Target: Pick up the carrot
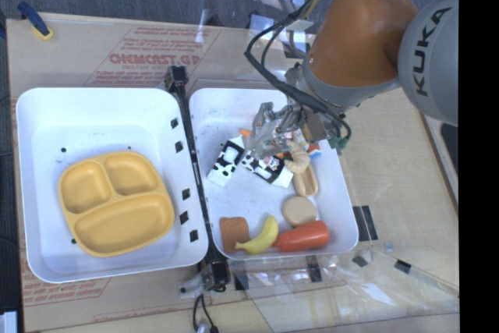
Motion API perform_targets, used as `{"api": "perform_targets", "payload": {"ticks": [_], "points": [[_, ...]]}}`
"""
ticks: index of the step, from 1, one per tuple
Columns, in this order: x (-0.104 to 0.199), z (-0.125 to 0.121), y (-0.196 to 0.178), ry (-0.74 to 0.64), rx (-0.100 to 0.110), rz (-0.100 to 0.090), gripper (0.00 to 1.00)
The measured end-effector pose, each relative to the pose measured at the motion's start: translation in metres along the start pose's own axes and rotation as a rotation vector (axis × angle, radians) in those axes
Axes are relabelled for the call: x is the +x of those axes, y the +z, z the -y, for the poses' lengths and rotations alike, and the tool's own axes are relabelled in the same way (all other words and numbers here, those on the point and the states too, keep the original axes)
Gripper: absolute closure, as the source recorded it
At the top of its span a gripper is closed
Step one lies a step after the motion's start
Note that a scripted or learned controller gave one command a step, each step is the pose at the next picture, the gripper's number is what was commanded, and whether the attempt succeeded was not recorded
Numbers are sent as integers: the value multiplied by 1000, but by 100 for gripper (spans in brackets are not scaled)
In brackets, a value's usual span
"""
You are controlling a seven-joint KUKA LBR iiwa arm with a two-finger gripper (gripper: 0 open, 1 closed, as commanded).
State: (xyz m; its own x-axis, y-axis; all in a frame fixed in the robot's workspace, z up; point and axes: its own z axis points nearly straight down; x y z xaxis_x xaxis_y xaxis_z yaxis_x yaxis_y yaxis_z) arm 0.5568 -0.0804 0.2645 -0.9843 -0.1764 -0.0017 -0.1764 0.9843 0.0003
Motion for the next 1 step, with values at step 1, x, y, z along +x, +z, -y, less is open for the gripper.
{"api": "perform_targets", "payload": {"ticks": [1], "points": [[71,54,-64,222,6,3,100]]}}
